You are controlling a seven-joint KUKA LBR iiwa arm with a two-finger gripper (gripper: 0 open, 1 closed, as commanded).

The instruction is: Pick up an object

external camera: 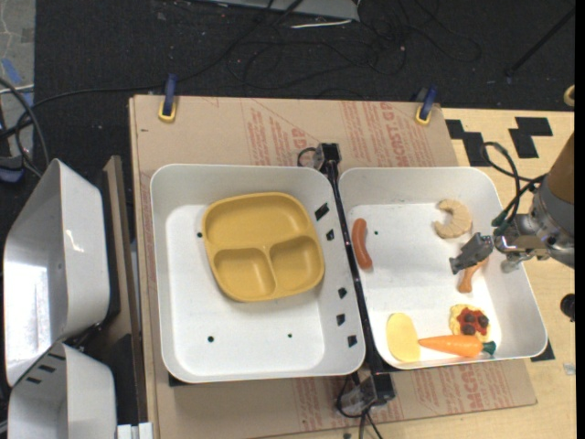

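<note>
white bins (183, 273), a mustard-yellow divided plate (262, 245), a reddish-orange sausage (363, 243), an orange carrot (451, 344), a pale yellow slice (400, 336), a tan desk (274, 126).

yellow divided plate (263, 245) in left bin (174, 273), two clamps (167, 110)

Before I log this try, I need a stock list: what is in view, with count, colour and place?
Bins: two, white, side by side on the bench.
Divided plate: one, yellow, left bin.
Sausage: one, red-orange, right bin by the divider.
Croissant: one, beige, right bin, far side.
Carrot: one, orange, right bin, near edge.
Yellow oval piece: one, beside the carrot.
Berry tart: one, yellow with dark berries, above the carrot.
Clamps: two, yellow, on the board's far edge.
Gripper: one, grey, over the right bin.
</note>
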